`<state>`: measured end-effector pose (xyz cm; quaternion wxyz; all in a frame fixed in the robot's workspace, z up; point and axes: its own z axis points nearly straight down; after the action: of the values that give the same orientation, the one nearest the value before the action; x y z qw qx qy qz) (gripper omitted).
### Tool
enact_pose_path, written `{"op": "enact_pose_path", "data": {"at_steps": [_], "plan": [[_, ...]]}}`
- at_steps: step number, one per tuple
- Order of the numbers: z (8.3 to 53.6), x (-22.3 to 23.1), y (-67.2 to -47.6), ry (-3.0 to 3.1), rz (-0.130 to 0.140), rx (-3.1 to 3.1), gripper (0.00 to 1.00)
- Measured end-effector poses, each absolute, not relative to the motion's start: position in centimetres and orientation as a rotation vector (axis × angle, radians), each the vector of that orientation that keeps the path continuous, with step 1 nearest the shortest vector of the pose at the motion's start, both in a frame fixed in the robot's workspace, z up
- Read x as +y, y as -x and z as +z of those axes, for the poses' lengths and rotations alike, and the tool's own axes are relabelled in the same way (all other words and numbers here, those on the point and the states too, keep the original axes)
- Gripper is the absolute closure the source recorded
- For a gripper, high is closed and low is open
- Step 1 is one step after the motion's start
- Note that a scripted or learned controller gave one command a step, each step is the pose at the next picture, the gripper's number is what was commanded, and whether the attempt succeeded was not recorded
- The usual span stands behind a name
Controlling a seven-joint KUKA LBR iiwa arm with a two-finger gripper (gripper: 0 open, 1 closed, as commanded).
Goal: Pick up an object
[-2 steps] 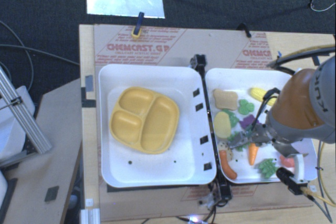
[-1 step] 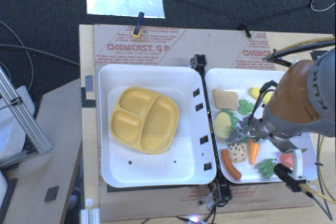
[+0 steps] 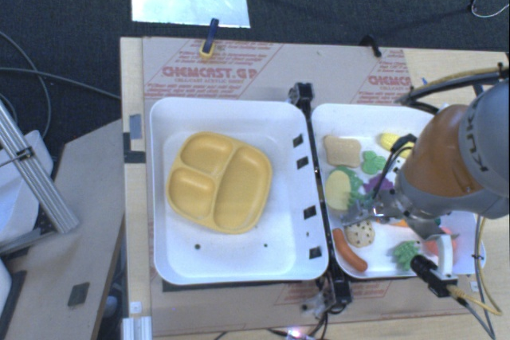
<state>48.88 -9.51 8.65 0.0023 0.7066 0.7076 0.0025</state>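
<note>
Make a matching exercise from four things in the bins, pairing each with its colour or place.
Things:
1. divided plate
2. cookie
3. toast slice
4. sausage

Descriptions:
A. orange-red, near the right bin's front edge
B. yellow, in the left bin
C. tan, toward the right bin's back
D. pale with dark chips, just behind the sausage

Pairs: 1-B, 2-D, 3-C, 4-A
</note>
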Motion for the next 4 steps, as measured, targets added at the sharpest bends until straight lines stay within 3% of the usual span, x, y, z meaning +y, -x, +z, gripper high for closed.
{"op": "enact_pose_path", "data": {"at_steps": [1,2,3,4], "plan": [[8.5,-8.3,-52.1,-2.211,0.006,2.226,0.00],[27.2,-8.0,-53.3,-2.202,0.020,2.218,0.00],[8.4,-15.1,-53.4,-2.227,-0.002,2.215,0.00],[8.8,-9.2,-50.2,-2.210,0.010,2.218,0.00]]}}
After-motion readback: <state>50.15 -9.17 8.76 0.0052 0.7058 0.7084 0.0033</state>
